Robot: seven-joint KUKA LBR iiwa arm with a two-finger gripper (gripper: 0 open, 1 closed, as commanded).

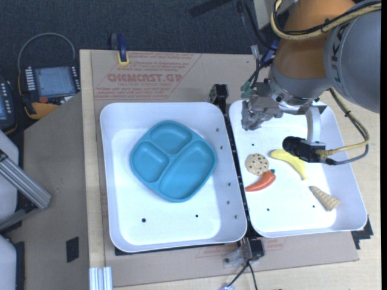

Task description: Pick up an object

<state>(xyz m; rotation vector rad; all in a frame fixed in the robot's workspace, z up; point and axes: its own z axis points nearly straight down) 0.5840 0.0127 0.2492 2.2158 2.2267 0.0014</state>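
Camera view looks down on a bench [91, 125] with two shallow white bins side by side. In the left bin [121, 210] lies a blue plate [173, 160] with three compartments, slightly turned, near the middle of the bin.

In the right bin [290, 219] there are four small things. A round cookie [257, 163] with dark dots lies near the left wall of this bin. Just below it, touching or almost touching, lies a red chili pepper [261, 182] with a green stem end pointing to upper right. To the right of the cookie lies a yellow banana [290, 161], curved, and its upper left end is close to a black part of the arm's equipment. Lower right, apart from the others, lies a beige cone-shaped piece [325, 198], maybe a waffle cone.

The grey arm with the orange band [314, 17] comes from the upper right. The gripper [253, 121] is over the upper left corner of the right bin, above the cookie and apart from it. Its grey metal end points down and left. I cannot tell how the gripper stands, because the angle hides this. Nothing is seen between them; all four things lie on the bin floor.
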